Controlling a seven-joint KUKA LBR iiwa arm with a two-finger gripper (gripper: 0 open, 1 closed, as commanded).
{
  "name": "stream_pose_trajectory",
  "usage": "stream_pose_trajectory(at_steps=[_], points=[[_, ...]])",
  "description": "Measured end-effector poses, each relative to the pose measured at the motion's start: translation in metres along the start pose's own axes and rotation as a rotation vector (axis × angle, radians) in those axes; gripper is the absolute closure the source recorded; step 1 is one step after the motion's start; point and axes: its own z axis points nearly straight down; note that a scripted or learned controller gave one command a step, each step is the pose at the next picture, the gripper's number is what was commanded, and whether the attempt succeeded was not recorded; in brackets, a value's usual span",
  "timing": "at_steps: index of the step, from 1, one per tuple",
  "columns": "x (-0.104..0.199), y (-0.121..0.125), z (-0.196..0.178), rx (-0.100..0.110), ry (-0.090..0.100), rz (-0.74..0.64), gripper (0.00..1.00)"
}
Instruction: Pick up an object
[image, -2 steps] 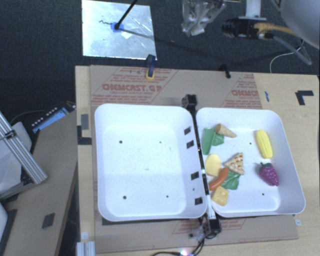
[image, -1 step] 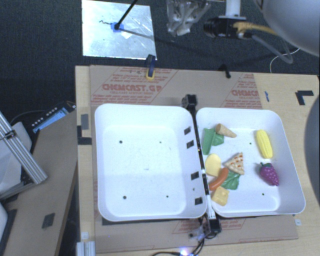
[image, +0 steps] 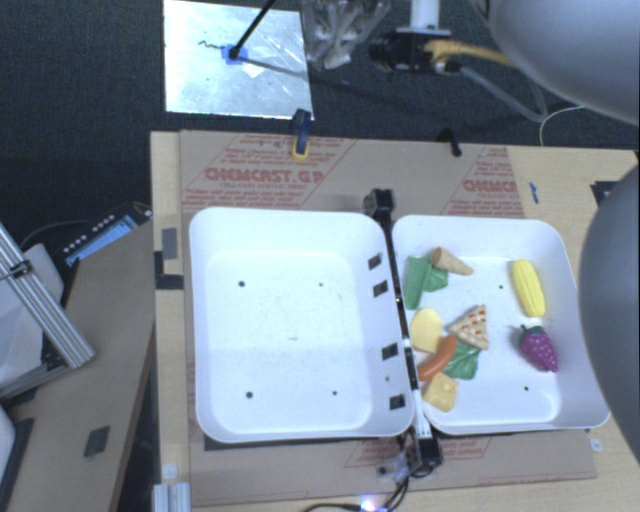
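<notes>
- Camera view, from my remote seat: the shallow white plastic left bin (image: 280, 320) sits on the desk (image: 260, 170), which is covered by a brown cardboard sheet printed with red lettering.
- Moving right, I see a black hinge-like divider strip (image: 395, 310) running between the two bins.
- Just past it, in the shallow white plastic right bin (image: 560, 400), a green toy leaf piece (image: 422, 282) lies near the left wall, with a tan cone-shaped toy (image: 450, 263) touching its upper end.
- Below those I see a pale yellow rounded toy (image: 426, 328), an orange toy carrot (image: 436, 358) and a yellow block-like toy (image: 441, 392), clustered close together.
- A triangular toy pizza slice (image: 470, 327) rests just beside the carrot, partly over a second green leaf piece (image: 463, 364).
- Farther right, a yellow toy corn cob (image: 528, 287) lies upright in the frame, with a purple toy grape bunch (image: 538, 348) just below it.
- The grey arm (image: 612, 330) blurs along the right edge; I cannot tell the end effector's state.
</notes>
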Motion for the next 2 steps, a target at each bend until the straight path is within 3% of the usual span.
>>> stream_pose_trajectory(at_steps=[1,2], points=[[0.016,0.000,0.000,0.000,0.000,0.001,1.00],[0.004,-0.002,0.243,0.018,-0.007,0.006,1.00]])
